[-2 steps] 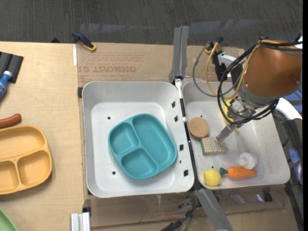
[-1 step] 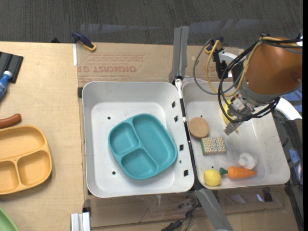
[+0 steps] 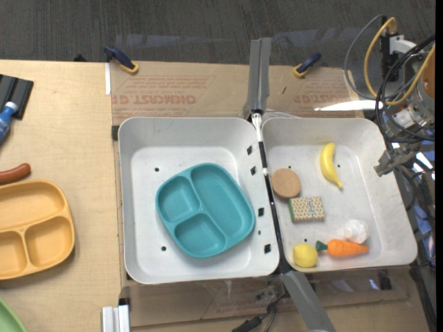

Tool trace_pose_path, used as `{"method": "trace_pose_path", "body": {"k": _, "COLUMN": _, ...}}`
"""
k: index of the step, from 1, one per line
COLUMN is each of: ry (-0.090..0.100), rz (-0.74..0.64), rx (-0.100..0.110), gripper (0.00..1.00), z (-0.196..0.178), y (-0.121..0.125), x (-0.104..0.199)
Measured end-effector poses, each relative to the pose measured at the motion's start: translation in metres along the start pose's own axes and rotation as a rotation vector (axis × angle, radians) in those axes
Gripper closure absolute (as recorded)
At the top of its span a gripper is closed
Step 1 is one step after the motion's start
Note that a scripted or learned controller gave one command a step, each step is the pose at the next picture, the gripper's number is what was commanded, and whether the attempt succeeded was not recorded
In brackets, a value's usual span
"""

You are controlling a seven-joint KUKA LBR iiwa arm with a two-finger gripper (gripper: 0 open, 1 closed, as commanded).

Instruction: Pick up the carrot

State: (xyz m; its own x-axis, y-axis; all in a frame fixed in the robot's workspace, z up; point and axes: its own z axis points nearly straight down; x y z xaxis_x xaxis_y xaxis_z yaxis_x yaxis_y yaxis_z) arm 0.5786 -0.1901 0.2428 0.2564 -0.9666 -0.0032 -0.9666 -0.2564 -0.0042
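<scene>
Currently: carrot [image 3: 347, 248] lies near right bin's [image 3: 387, 258] front edge, between lemon [image 3: 305, 255] and white lump [image 3: 354, 231] | gripper [image 3: 396, 159] at bin's right rim, jaws' state: cannot tell | advice: descend across carrot's middle, avoiding both neighbours.

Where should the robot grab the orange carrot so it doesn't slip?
Probably around the thick middle of the carrot, coming straight down with fingers across its width. It lies flat, green top toward the lemon, with a white lump close behind, so space is tight there.
</scene>
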Motion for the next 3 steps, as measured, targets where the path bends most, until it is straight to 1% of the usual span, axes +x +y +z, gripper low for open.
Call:
{"method": "trace_pose_path", "body": {"k": 1, "ry": -0.003, "rz": -0.168, "rx": -0.003, "gripper": 1.00, "z": 0.087, "y": -0.035, "x": 0.013}}
{"method": "trace_pose_path", "body": {"k": 2, "ry": -0.003, "rz": -0.417, "rx": -0.003, "gripper": 1.00, "z": 0.119, "y": -0.039, "x": 0.002}}
{"method": "trace_pose_path", "body": {"k": 3, "ry": 0.000, "rz": -0.363, "rx": 0.001, "gripper": 1.00, "z": 0.047, "y": -0.063, "x": 0.042}}
